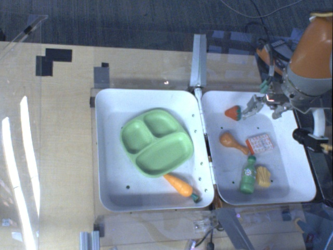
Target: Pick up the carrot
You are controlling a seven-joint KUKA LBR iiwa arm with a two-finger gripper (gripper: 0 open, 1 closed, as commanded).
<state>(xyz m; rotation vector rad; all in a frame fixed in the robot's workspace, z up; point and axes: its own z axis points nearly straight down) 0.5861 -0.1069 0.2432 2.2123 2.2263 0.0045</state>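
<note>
Fingers [253, 107] well apart from carrot [179, 185]

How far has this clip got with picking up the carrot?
Nothing looks done yet: the carrot lies in the left bin, at the near edge of the green plate. In hand: the gripper sits over the right bin, next to a small orange-red toy, well away from the carrot. Left: cross to the left bin, grasp, lift.

Bright even light; glare streaks left; soft shadows; slightly blurry.
</note>
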